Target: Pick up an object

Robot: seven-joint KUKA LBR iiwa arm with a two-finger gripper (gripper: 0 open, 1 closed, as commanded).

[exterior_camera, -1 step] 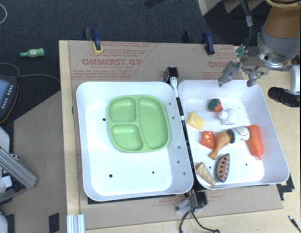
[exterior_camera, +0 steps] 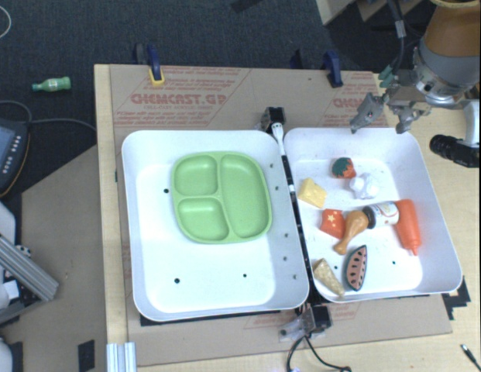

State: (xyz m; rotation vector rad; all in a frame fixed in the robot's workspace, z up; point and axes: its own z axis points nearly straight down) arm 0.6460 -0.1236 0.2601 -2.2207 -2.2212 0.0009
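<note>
Spanning most of the bench, two shallow white bins sit side by side: the left bin [exterior_camera: 147,270] carries a green divided plate [exterior_camera: 221,196], and the right bin [exterior_camera: 434,208] carries a scatter of toy food. The arm [exterior_camera: 451,29] reaches in from the upper right, its gripper [exterior_camera: 386,115] hovering over the back rim of the right bin with its two fingers spread apart and nothing between them. From there every candidate lies toward the front of the bin, lower in the camera view. Largest among them is the orange carrot [exterior_camera: 409,225], lying near the right wall with its long axis running roughly front to back. Next come the drumstick [exterior_camera: 352,229], angled from upper right to lower left, and the watermelon slice [exterior_camera: 355,267] near the front rim, standing nearly front to back. A yellow cheese wedge [exterior_camera: 312,193] rests close to the divider, a red piece with a star [exterior_camera: 332,222] just beside the drumstick, and a pale wedge [exterior_camera: 327,276] at the front left corner. Smallest and nearest the gripper are the red-and-green strawberry [exterior_camera: 344,167] and a crumpled white bit [exterior_camera: 367,184]; the strawberry sits just forward and slightly left of the fingertips, so I judge it the shortest reach, a short move down and forward.
</note>
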